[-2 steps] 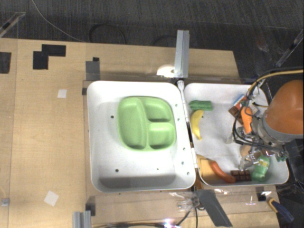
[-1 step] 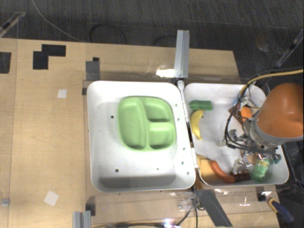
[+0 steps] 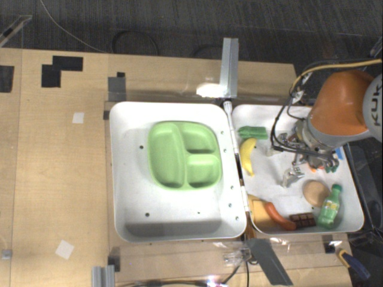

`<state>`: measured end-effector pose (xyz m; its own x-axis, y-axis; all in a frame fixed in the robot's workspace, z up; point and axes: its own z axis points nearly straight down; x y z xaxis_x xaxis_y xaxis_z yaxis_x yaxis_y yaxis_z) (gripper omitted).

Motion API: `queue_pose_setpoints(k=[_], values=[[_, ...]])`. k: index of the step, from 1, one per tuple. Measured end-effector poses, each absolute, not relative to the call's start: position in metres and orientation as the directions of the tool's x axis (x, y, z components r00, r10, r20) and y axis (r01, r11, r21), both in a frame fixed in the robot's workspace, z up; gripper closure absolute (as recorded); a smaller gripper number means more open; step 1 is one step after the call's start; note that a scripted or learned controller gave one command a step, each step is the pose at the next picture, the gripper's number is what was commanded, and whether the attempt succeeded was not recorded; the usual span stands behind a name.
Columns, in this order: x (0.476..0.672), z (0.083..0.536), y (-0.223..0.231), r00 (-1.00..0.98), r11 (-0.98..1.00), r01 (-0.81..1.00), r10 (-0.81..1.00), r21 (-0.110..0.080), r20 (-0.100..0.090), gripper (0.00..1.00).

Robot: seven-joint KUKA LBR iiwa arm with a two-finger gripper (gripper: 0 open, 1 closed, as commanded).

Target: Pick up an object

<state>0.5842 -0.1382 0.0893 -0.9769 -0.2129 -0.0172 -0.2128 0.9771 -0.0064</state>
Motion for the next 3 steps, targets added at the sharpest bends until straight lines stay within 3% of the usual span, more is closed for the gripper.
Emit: queue_pose_setpoints(k=[1, 2, 3], values=[[0.565, 0.09, -0.087, -0.971, 0.971, -0.239, -0.239, -0.005, -0.017, 0.0], [0.559, 0.089, -0.196, -0.997, 0.997, -0.08, -0.08, -0.007, -0.016, 0.0], [0.569, 0.089, -0.176, -1.0, 1.0, 0.0, 0.0, -0.005, -0.015, 0.0]])
